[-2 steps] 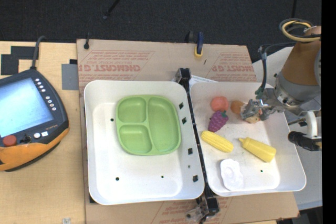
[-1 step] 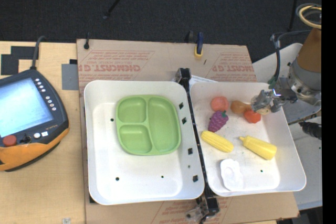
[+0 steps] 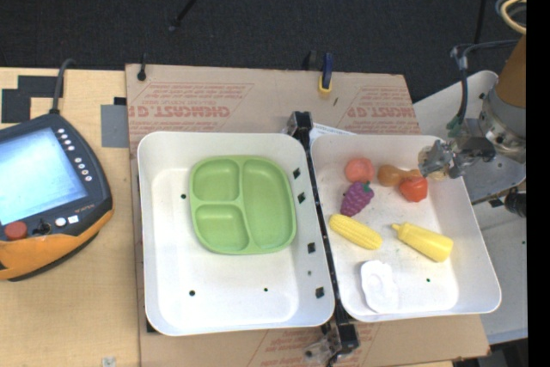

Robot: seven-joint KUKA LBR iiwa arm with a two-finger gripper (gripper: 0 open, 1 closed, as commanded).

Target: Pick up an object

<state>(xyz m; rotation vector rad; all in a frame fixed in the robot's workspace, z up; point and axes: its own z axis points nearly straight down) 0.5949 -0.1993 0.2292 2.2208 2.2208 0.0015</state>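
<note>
The right bin (image 3: 481, 271) holds several toy foods. A pink-red peach (image 3: 359, 169) lies at the back, with an orange piece (image 3: 391, 175) and a red tomato (image 3: 413, 188) to its right. Purple grapes (image 3: 356, 198) sit just below the peach. A yellow corn cob (image 3: 355, 231) and a yellow bottle (image 3: 423, 241) lie in the middle, and a white object (image 3: 378, 285) is near the front. My gripper (image 3: 436, 160) hangs at the bin's back right, just above and right of the tomato and the orange piece, with nothing visibly held.
The left bin (image 3: 163, 271) holds a green divided plate (image 3: 242, 204). A black divider (image 3: 314, 219) runs between the bins. A teach pendant (image 3: 47, 185) lies on the bench at far left. The arm's body (image 3: 507, 112) comes in from the right.
</note>
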